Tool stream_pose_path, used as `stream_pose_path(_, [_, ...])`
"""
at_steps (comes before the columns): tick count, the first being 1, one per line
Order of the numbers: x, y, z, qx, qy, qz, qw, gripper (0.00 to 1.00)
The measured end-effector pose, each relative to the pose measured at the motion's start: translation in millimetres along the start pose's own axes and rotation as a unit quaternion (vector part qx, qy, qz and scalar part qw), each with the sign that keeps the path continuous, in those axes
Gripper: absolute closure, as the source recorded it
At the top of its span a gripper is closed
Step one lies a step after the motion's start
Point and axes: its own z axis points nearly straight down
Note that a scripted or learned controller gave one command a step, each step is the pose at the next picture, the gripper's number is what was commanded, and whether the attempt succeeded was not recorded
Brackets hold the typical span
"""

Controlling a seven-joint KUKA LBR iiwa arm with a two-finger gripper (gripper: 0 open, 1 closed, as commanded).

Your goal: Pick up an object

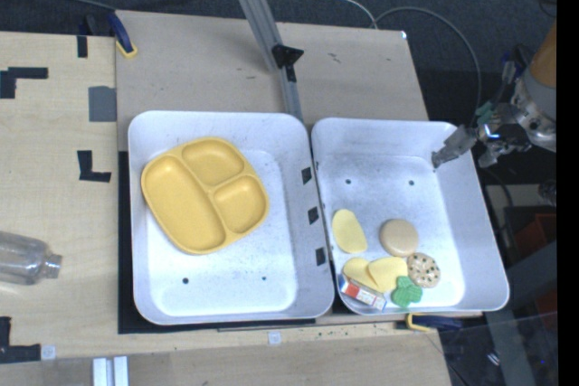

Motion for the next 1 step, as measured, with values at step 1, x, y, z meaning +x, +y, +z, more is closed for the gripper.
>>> stream_pose_path(1, [36.3, 11.1, 0.6, 0.0, 0.0, -0.001, 1.0, 0.0])
